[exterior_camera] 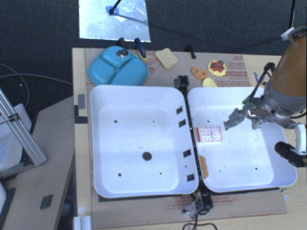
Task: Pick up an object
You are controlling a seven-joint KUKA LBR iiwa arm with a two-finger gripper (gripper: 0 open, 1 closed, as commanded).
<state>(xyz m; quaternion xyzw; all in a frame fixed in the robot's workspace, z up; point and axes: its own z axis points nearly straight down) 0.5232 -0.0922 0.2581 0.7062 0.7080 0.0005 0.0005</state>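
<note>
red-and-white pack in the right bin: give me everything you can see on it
The red-and-white pack is a small flat rectangle, white with rows of red markings, its print too small to read; it looks like card or wrapped plastic. It lies flat on the floor of the right bin, toward the bin's left wall, slightly skewed to it. Nothing touches it. The gripper is up and to its right, apart from it.

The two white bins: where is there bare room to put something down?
The left white bin is almost all bare floor. In the right white bin, the front stretch is free; the small red-and-white box and the tool crowd the middle.
</note>
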